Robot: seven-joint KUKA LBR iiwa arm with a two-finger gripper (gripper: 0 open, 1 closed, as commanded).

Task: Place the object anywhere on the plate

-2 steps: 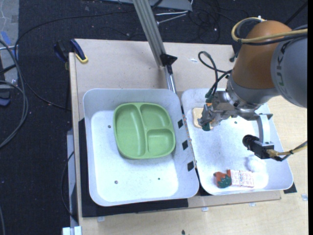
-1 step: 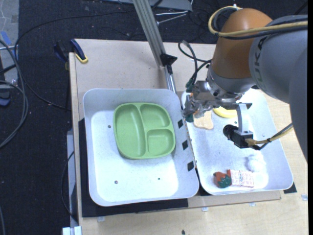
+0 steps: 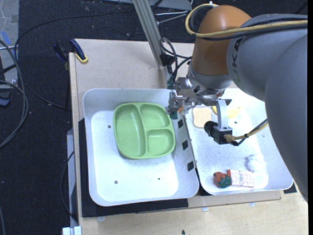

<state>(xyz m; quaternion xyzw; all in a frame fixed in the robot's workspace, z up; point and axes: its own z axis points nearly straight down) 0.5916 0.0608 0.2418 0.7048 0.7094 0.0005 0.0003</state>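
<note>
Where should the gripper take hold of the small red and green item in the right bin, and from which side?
Grip the red and green item across its narrow middle, coming straight down: it lies low on the right bin floor, close beside a flat packet on its right.

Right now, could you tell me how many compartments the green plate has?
3. The plate lies in the left bin: one long compartment down its left side, one at upper right, one at lower right. The gripper hovers by the plate's upper right rim.
</note>
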